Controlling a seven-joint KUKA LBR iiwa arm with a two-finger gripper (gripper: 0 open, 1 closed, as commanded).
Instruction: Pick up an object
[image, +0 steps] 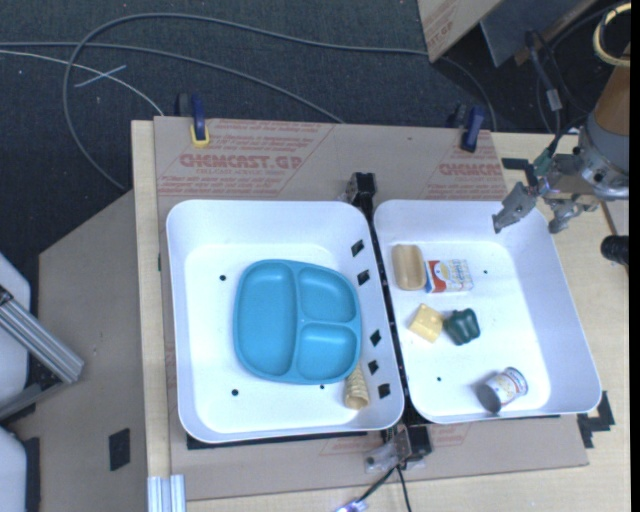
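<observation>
Grey gripper (530, 207) spread apart above right bin's (560, 300) far rim, small can (503, 389) well apart.

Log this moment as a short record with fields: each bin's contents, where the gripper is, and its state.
left bin: blue divided plate; tan cone-shaped item at the plate's near right edge
right bin: tan block, small printed carton, yellow piece, dark green piece, small can on its side
gripper: above the right bin's far right corner
gripper state: open, holding nothing
</observation>
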